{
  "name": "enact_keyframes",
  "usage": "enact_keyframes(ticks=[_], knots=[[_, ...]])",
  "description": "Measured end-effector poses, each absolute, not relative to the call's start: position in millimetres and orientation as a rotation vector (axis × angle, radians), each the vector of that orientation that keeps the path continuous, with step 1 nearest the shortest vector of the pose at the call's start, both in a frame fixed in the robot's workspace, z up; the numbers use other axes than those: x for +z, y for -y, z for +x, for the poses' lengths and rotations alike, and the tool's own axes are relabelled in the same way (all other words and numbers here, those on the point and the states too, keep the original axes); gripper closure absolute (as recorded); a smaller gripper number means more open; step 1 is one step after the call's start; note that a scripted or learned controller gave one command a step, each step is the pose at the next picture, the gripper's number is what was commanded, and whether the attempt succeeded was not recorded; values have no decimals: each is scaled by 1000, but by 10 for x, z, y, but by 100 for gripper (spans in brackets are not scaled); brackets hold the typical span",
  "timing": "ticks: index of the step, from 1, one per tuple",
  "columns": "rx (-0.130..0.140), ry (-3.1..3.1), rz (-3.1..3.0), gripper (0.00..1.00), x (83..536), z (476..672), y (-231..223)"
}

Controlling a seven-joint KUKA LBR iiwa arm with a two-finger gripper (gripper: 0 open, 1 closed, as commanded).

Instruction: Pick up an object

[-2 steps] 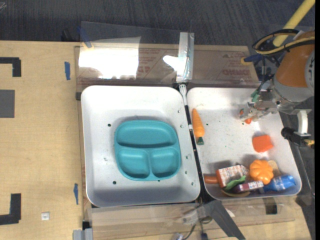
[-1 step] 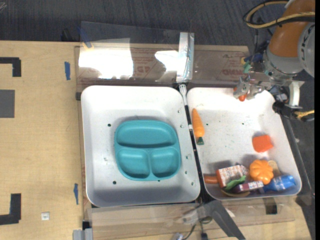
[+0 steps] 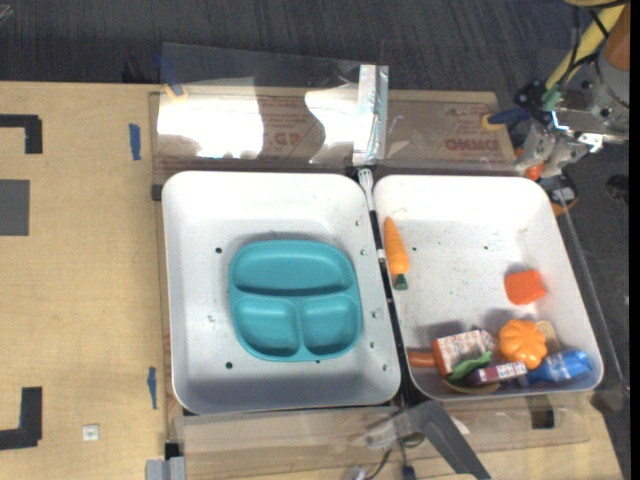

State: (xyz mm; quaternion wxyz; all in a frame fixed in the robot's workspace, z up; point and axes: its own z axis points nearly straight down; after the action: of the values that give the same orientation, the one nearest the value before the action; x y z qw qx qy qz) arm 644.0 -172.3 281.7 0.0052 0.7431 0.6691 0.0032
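Camera view: the gripper point(image 3: 560, 133) hangs at the upper right, beyond the right bin point(image 3: 455, 203); I cannot tell its state. A carrot point(image 3: 396, 248) lies by that bin's left wall, a teal divided plate point(image 3: 295, 298) in the left bin point(image 3: 190, 268).

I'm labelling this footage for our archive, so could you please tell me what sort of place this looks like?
Probably a robotics lab bench set up for picking trials: two shallow white bins side by side, a teal divided plastic tray in one, small toy foods such as an orange plastic carrot in the other, with cables nearby.
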Motion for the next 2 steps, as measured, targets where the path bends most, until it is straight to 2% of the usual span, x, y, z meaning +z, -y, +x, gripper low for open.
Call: enact_keyframes(ticks=[1, 2], knots=[[-3, -2411, 2022, 100, 1923, 6516, 794], [5, -2404, 2017, 100, 2066, 6538, 804]])
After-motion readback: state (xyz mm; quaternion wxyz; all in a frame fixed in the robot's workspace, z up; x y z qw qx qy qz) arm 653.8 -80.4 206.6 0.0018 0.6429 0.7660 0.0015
